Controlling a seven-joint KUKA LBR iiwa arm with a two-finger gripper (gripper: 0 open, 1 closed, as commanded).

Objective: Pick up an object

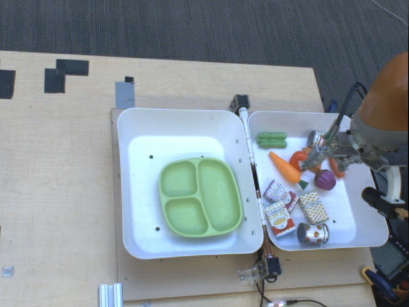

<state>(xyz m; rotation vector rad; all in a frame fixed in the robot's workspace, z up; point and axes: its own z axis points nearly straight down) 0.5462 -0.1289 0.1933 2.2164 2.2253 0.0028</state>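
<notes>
Your gripper (313,151) sits low in the right bin (364,235), among the red tomato (298,158), carrot (284,166) and purple onion (325,180); its grip I cannot tell. Crowding there risks nudging neighbours or a slipped, empty pick.

Two bins (185,123), one plate (200,197)
</notes>
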